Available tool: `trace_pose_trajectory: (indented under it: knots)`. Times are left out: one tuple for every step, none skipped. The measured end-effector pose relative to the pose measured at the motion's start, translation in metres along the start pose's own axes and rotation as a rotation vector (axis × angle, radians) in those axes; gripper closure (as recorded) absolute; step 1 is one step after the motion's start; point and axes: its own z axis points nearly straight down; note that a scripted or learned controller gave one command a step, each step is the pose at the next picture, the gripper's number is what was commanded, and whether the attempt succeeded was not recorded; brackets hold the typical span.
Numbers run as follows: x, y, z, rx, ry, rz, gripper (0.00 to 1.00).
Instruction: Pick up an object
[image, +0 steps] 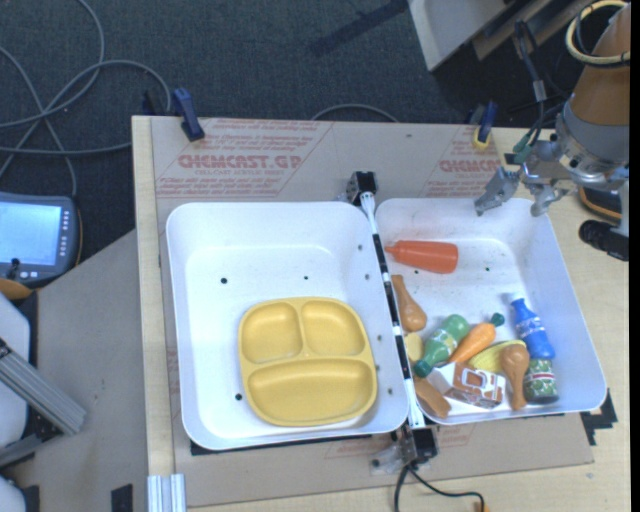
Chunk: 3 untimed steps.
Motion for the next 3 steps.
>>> trace_pose_trajectory:
  knots:
    - [0.05, -0.041, 0.138, 0.011, 0.004, -0.004, 0.0]
    - [0.074, -0.003, 0.132, 0.021, -0.004, -0.004, 0.0]
    - [0.065, 0.004, 0.135, 0.045, 0.007, -0.003, 0.0]
